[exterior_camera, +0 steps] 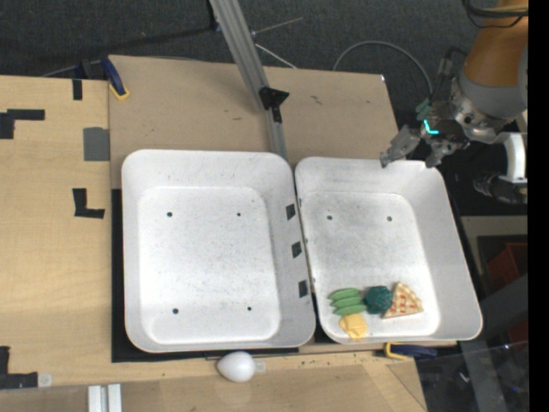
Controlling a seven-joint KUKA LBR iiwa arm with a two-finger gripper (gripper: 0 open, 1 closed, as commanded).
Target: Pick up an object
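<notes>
Approach step, nothing picked yet. Gripper (412, 150) hangs at upper right of the frame over the right bin (446, 221) rim, fingers slightly spread, empty. Toy food cluster (375, 302) sits lower right in that bin. Next move needs travel down-frame, then descent.

Four small toy foods lie bunched together in the near right corner of the right bin (446, 230), all resting flat on its floor. A green pea pod-like piece (346, 299) lies at the left of the bunch, its long side running left to right, with a small yellow piece (353, 324) just below it, close to the bin's near wall. A dark green, knobbly broccoli-like piece (377, 298) sits just right of the green pod, and an orange, waffle-patterned wedge (402, 301) touches its right side, its point aimed away from the near wall.
</notes>
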